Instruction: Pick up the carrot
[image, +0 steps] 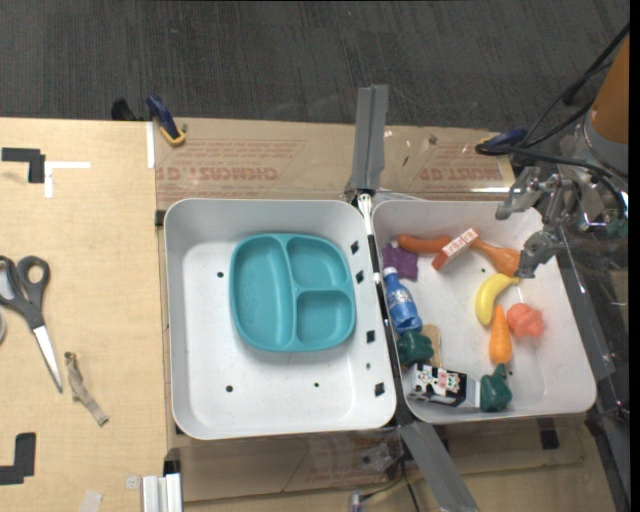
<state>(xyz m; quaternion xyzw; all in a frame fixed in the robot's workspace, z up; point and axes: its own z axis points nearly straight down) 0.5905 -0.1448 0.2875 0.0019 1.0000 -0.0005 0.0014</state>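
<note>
A short orange carrot (499, 342) lies in the right bin (575, 395), near its right wall, between a yellow banana (491, 298) and a salmon-pink lump (526, 321). Two more long orange pieces lie further back: one (424, 243) by the far wall, and one (497, 257) with a white tag. My gripper (520, 238) hangs over the bin's far right corner, above and behind the banana. Its fingers are open with nothing between them. One fingertip (527, 266) is close to the tagged orange piece.
The right bin also holds a blue bottle (402, 303), a purple block (401, 261), two dark green toys (415, 347) (494, 391) and a black-and-white box (440, 382). The left bin (190, 330) holds a teal divided plate (294, 292). Scissors (32, 310) lie on the bench at the left.
</note>
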